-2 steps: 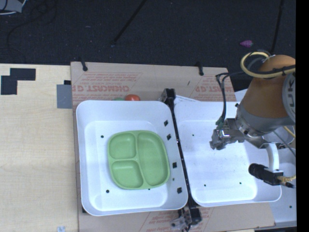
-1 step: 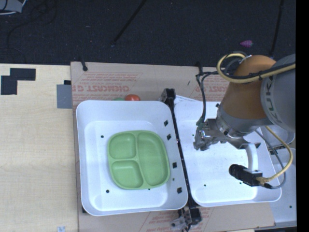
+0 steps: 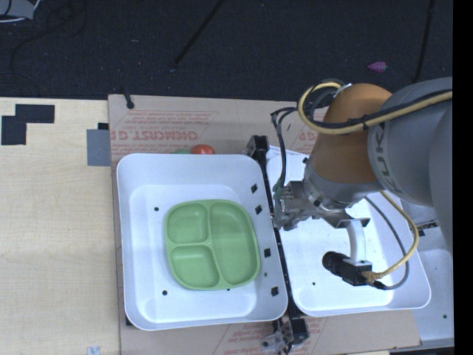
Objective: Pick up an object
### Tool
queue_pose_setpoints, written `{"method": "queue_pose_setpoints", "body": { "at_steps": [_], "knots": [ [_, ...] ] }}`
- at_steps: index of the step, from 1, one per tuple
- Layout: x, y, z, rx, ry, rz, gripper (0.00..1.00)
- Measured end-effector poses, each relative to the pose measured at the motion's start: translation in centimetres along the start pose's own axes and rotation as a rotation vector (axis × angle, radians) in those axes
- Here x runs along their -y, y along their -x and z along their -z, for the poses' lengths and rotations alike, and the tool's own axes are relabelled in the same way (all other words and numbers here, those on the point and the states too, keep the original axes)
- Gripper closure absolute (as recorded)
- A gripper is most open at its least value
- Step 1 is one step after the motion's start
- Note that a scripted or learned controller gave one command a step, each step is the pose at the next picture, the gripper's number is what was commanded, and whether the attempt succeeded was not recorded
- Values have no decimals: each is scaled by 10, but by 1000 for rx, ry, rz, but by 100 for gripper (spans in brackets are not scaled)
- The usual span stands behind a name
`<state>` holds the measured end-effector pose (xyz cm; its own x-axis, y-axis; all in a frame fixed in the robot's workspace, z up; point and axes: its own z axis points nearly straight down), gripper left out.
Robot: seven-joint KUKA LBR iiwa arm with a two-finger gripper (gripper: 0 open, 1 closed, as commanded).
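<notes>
On the pale wooden tabletop (image 3: 52, 235), the left bin (image 3: 140, 191) holds a green divided plate (image 3: 212, 244), lying flat near its middle and touched by nothing. A small red object (image 3: 202, 150) sits just beyond that bin's far rim, on the cardboard. Between the two bins runs a black divider strip. In the right bin (image 3: 399, 291), the arm (image 3: 384, 146) is lowered over the near-left part, its wrist blocking the view of the claw (image 3: 290, 214), so whether the claw is apart or together cannot be told. A dark fitting on a yellow cable (image 3: 355, 268) hangs over the bin floor. Judging by this, nothing is lifted yet; the grasp and the raise are both left.
</notes>
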<state>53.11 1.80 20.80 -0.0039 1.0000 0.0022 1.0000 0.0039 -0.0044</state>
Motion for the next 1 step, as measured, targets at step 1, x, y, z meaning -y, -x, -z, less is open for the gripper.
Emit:
{"method": "queue_pose_setpoints", "body": {
  "at_steps": [1],
  "knots": [
    [11, -58, 11, 0, 1, 2, 100]
  ]
}}
